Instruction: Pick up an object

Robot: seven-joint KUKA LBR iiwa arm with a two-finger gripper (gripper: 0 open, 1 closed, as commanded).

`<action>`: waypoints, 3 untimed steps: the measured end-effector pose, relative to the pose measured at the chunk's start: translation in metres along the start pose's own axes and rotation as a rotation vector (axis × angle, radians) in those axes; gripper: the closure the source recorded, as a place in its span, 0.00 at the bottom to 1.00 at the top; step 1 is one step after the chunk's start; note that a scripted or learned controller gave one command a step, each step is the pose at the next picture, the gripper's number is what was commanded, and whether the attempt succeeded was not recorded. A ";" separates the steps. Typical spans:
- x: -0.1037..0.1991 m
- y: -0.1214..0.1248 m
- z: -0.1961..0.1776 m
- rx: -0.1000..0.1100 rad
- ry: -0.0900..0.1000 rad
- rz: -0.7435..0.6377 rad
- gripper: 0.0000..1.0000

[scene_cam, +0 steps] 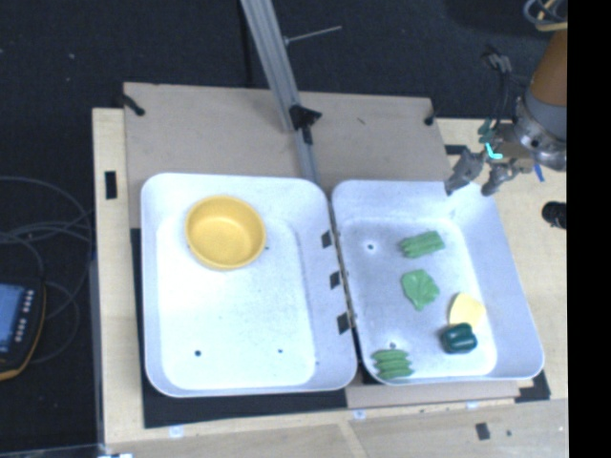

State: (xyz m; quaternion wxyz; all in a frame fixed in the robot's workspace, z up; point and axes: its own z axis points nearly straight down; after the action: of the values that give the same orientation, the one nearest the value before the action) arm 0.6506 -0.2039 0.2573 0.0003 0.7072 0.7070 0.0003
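My gripper (477,179) hangs over the far right corner of the right bin (382,208), its two fingers spread apart with nothing between them. In that bin lie a green ridged piece (421,245), a light green leafy piece (419,288), a yellow wedge (467,307), a dark green block (458,338) touching the wedge, and another green ridged piece (390,362) at the near edge. All of these sit well below and to the left of the gripper.
The left bin (239,351) holds a yellow bowl (225,232) in its far left part. A grey metal pole (277,55) slants across the back of the bench. A handheld pendant (17,327) lies off the bench at left.
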 end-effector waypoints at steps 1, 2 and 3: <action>0.000 0.000 0.000 0.000 0.000 0.000 0.00; -0.003 0.003 0.042 0.003 0.000 0.000 0.00; 0.002 0.001 0.085 0.003 0.000 -0.001 0.00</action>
State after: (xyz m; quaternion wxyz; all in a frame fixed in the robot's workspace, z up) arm 0.6512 -0.2021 0.1719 -0.0009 0.7070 0.7072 -0.0009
